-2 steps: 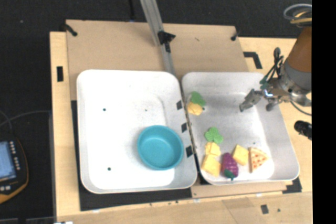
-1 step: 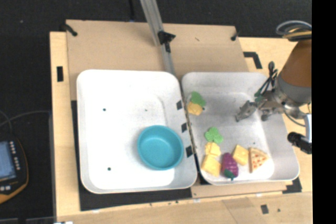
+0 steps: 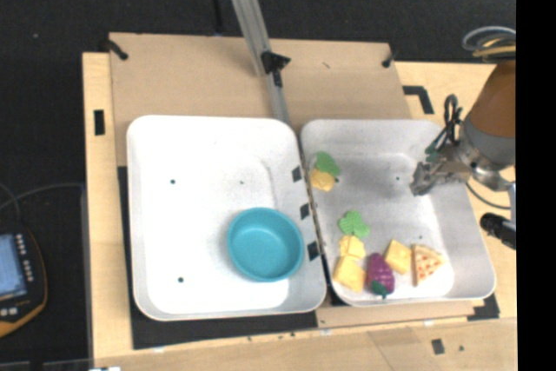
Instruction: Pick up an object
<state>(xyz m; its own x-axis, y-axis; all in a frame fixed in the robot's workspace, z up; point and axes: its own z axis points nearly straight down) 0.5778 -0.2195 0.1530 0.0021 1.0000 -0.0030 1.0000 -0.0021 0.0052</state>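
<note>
Camera view: claw [image 3: 423, 183], whether clenched or released I cannot tell, hovers in the right bin [image 3: 382, 139]; nearest, the pizza slice [image 3: 426, 262] lies below it toward the near rim.

even, fairly bright overhead light; the two shallow white plastic bins [image 3: 208, 143] glare slightly, shadows soft, overall picture mildly blurry.

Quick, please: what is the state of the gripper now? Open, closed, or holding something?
Gripper: cannot be told; it hangs above bare floor in the right bin, with no object seen in it.
</note>
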